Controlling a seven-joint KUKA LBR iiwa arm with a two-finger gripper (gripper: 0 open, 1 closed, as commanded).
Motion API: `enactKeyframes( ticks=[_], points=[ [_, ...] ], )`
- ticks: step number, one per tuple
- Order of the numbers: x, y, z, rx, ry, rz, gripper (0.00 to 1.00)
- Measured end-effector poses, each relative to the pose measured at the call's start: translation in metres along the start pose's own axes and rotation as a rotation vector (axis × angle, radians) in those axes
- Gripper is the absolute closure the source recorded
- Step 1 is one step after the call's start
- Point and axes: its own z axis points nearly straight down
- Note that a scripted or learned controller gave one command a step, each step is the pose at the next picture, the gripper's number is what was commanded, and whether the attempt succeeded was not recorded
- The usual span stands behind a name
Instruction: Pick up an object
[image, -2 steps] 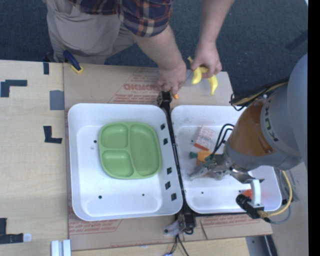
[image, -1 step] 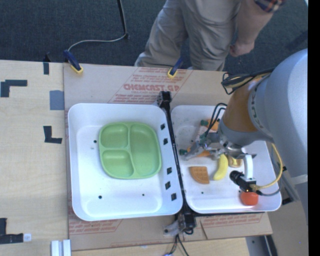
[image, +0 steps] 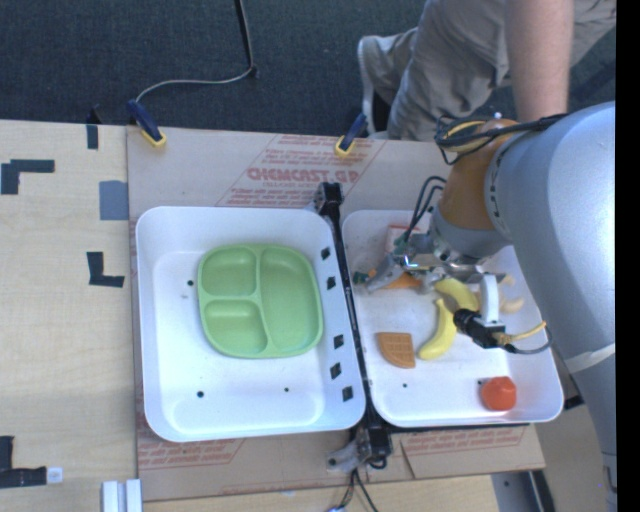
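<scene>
My gripper (image: 380, 273) is low in the right bin (image: 440, 405), near its left wall, with the grey arm and its orange band (image: 470, 190) reaching in from the right. A small orange item (image: 407, 283) lies right under the gripper, partly hidden by it. A yellow banana (image: 440, 335) curves just to the right of it. A tan waffle-like piece (image: 396, 349) rests in front of the gripper. A red-orange round fruit (image: 498, 393) sits in the bin's near right corner. Nothing can be made out as held.
The left bin (image: 165, 400) holds a green divided plate (image: 260, 300). A black divider with clips (image: 345, 300) runs between the bins. A person (image: 480, 60) stands behind the bench. Clamps (image: 146, 122) grip the cardboard's far edge.
</scene>
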Motion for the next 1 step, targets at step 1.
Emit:
enactKeyframes(
  ticks=[1],
  points=[
    [-0.0035,0.0462,0.0091,0.045,0.003,0.0,0.0]
  ],
)
